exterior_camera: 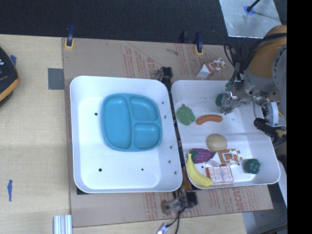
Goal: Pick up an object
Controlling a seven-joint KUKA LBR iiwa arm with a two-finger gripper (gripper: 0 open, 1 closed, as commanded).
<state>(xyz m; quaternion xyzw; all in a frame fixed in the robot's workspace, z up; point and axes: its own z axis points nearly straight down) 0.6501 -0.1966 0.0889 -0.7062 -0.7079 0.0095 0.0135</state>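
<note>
The right bin [195, 88] holds several toy foods: a green leafy piece [185, 114], an orange sausage [208, 119], a tan potato-like lump [216, 142], purple grapes [201, 155], a yellow banana [196, 174], two small cartons [229, 156] [220, 174] and a dark green piece [252, 165]. My gripper [227, 103] hangs low over the bin's far right part, just right of the sausage. A small dark green object [221, 100] sits at its fingertips; whether it is gripped is unclear.
The left bin [85, 169] bears a blue divided plate [131, 121]. A small carton [212, 68] lies on the cardboard behind the right bin. The arm's grey body and cables [265, 87] cover the bin's far right corner. A black-and-yellow device [7, 77] sits at the far left.
</note>
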